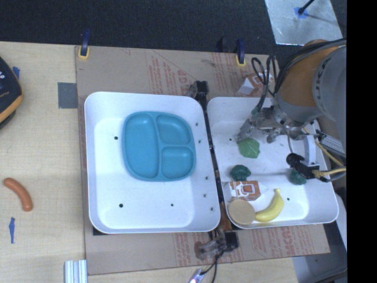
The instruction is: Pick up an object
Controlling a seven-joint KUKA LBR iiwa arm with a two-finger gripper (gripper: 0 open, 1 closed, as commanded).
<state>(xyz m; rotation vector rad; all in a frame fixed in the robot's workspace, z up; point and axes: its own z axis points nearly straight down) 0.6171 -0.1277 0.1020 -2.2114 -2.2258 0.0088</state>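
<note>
Hand (pixel 254 133) low in right bin (pixel 227 118), far part, just above light green piece (pixel 249 148); finger state: cannot tell. Banana (pixel 270 207) near corner.

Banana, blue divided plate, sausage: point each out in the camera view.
banana (pixel 271 208): camera view, middle of its curved yellow body, right bin.
blue divided plate (pixel 139 146): camera view, floor of its large compartment, left bin.
sausage (pixel 18 193): camera view, mid-length, on the bench left of the bins.
</note>
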